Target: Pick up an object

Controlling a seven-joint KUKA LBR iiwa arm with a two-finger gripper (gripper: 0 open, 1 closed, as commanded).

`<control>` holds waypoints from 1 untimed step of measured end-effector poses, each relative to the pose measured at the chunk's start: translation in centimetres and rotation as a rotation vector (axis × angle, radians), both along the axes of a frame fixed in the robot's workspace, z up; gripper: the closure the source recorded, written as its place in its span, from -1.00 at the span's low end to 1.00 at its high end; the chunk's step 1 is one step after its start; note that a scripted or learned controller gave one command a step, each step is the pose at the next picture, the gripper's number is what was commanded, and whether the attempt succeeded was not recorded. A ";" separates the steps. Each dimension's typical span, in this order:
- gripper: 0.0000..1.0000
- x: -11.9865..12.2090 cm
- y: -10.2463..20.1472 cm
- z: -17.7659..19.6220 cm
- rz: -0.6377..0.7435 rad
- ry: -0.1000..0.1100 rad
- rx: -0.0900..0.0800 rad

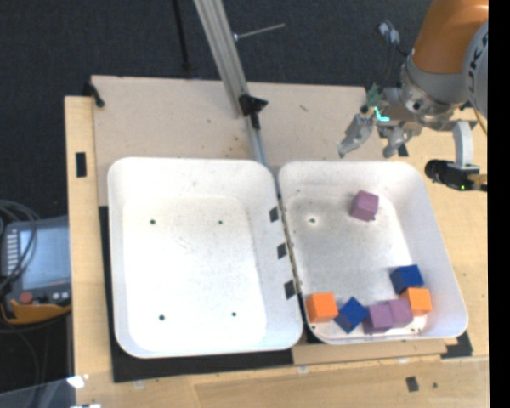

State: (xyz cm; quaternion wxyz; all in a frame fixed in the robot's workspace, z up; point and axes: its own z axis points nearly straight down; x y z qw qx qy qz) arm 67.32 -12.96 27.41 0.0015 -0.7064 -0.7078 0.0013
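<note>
The claw (376,140) is seen spread open and empty above the right bin's (438,219) far rim, while the lone purple cube (365,205), judged light and rigid, is best pinched across flat sides.

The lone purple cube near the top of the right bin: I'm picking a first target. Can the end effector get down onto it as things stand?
Probably yes. The purple cube sits alone, well apart from the other blocks, and the end effector hangs just beyond the bin's far rim.
</note>
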 end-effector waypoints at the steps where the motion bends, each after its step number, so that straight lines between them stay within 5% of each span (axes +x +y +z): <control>1: -1.00 0.1 -0.1 0.3 0.002 -0.004 -0.003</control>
